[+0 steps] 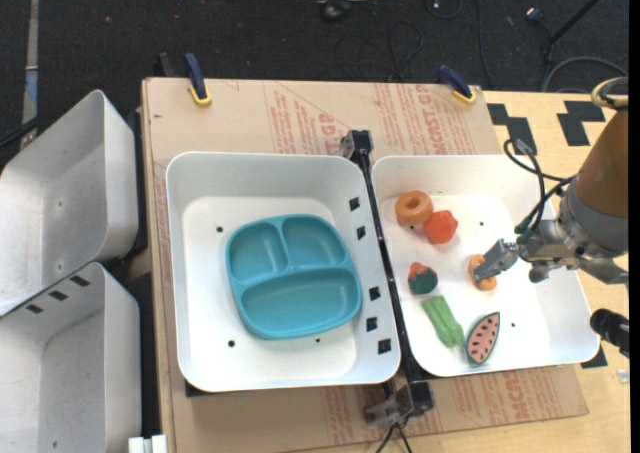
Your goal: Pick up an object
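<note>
The right bin [560,326] holds several toy foods: an orange donut [413,208], a red piece [441,227], a small green and red piece [422,278], a green pickle [442,321] and a watermelon slice [482,337]. A small orange piece [484,279] lies near the bin's middle right. My gripper [493,262] reaches in from the right and sits low, directly over this orange piece, partly covering it. Whether it touches the piece is unclear.
The left bin [200,241] holds a teal divided plate [293,275]. A black divider [378,241] runs between the two bins. Two spare white bins [60,201] lean at the far left. Cables trail from the arm [600,201] over the right bin's edge.
</note>
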Available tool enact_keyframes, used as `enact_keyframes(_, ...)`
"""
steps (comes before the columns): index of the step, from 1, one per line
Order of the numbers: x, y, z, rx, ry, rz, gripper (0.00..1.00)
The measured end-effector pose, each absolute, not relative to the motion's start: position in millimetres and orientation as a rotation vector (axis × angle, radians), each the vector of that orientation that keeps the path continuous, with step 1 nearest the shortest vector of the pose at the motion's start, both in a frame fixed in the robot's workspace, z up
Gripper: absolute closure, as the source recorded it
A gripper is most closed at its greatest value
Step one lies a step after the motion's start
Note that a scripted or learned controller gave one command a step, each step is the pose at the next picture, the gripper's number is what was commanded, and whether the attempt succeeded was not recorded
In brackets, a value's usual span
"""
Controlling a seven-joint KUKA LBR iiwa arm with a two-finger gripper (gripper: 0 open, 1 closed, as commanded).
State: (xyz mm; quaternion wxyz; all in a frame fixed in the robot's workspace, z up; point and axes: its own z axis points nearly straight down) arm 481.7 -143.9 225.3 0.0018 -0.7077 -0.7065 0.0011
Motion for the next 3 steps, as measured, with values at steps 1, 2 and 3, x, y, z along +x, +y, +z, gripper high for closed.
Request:
enact_keyframes(1, 481.8, -149, 181, -2.221, -2.217, 0.004, 0.0)
enact_keyframes(2, 478.9, -159, 124, -2.221, -2.215, 0.005, 0.0)
enact_keyframes(3, 480.5, -159, 137, -2.226, -2.217, 0.0, 1.0)
